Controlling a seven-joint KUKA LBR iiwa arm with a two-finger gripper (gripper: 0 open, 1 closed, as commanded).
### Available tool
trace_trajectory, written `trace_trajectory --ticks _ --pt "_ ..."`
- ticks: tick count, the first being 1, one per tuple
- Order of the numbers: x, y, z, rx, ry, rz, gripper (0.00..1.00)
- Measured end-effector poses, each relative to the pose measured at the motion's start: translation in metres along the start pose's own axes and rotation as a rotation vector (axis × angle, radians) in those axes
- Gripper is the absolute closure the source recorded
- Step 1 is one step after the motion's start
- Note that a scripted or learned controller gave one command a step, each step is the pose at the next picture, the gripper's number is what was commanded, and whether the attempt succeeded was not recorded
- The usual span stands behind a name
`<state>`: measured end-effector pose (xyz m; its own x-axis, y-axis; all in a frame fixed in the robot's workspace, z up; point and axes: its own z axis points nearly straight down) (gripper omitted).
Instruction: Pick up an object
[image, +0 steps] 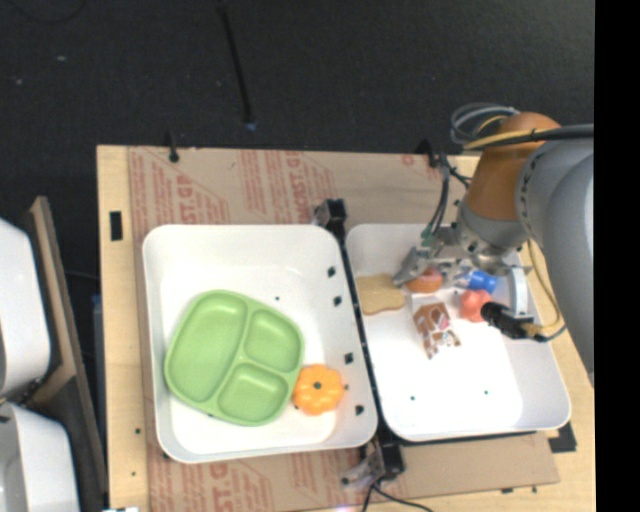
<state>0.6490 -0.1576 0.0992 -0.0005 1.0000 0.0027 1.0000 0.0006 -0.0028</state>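
Gripper (432, 268) low over right bin (520, 400), near its far edge.
Finger state: cannot tell. Small orange-red object (427, 283) lies just beneath it, rounded, beside a tan flat piece (378, 296) at the bin's left wall.

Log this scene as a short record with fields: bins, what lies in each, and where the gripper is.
left bin: green divided plate; orange pumpkin-like toy touching the plate's lower right corner
right bin: tan flat piece at its left wall; brown and white item; small orange, red and blue items clustered under the arm
arm: reaches in from the right over the right bin's upper part
gripper: low over the small cluster; grasp cannot be judged
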Motion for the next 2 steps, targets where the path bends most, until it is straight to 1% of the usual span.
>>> trace_trajectory --ticks 1,2 --pt "-0.002 0.001 -0.013 -0.005 -0.003 0.001 1.00" --pt "0.051 0.006 -0.077 -0.010 -0.002 -0.003 1.00"
